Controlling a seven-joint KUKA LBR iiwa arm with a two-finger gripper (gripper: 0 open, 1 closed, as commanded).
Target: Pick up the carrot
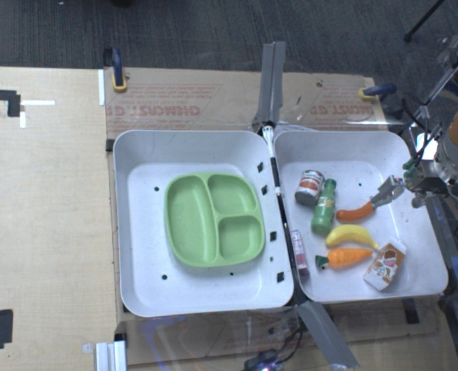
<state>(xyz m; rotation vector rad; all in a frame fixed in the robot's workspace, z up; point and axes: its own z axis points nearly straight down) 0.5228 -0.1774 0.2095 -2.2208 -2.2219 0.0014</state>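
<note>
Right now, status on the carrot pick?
Gripper low in right bin, at the end of an orange sausage-like piece, nothing held. Carrot lying flat near front wall, untouched. Banana close beside it, carton to its right.

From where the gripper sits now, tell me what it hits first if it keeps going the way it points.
Most likely the orange-red sausage-like toy: the gripper points down-left at its near end. The banana and carrot lie farther along; its height is unclear.

two bins (128, 207), one plate (213, 219), six foods (348, 258)
</note>
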